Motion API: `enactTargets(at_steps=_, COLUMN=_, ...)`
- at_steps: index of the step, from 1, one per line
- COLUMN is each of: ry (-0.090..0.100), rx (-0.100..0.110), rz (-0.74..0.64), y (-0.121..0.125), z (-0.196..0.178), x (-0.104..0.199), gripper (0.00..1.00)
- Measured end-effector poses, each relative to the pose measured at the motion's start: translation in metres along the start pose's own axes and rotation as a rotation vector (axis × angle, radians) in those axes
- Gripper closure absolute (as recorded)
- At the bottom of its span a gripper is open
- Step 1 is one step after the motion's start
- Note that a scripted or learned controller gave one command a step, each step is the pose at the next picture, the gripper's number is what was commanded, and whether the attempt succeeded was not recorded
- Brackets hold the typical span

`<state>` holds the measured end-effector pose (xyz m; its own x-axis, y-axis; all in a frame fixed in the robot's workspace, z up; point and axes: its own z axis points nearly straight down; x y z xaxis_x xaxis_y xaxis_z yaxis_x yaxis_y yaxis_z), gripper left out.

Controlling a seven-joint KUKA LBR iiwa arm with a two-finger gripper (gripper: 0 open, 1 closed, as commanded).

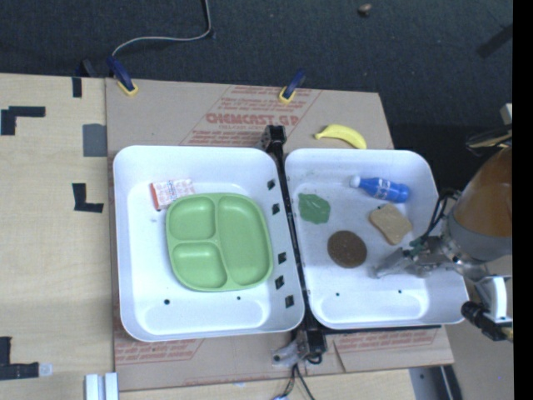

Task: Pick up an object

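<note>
The brown disc [346, 248] lay in the right bin [420, 169], untouched; my gripper [390, 266] hovered just beside it, grasping nothing, approach underway. I judged it needed shifting over the disc before closing.

Pretty clearly a robotics lab bench, not anyone's kitchen. Two white bins [133, 223] sit on a cardboard sheet [241, 115] held down with clamps [123, 80], black tape marks [22, 117] dot the wooden tabletop [42, 248], a loose cable [179, 32] runs over dark carpet [333, 23], and the arm [487, 215] reaches in.
</note>
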<state>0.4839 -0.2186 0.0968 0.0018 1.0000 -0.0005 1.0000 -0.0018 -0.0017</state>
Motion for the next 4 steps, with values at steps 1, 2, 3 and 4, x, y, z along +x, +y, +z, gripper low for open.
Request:
enactTargets(at_steps=1, ry=-0.001, rx=-0.008, rz=-0.004, y=0.043, z=0.01, x=0.078, gripper=0.0)
enactTargets(at_steps=2, ry=0.001, rx=-0.001, rz=-0.003, y=0.09, z=0.001, x=0.108, gripper=0.0)
enactTargets(at_steps=3, ry=0.0, rx=-0.001, rz=-0.002, y=0.09, z=-0.009, x=0.108, gripper=1.0)
enactTargets(at_steps=4, ry=0.0, rx=-0.001, rz=-0.002, y=0.09, z=-0.009, x=0.108, gripper=0.0)
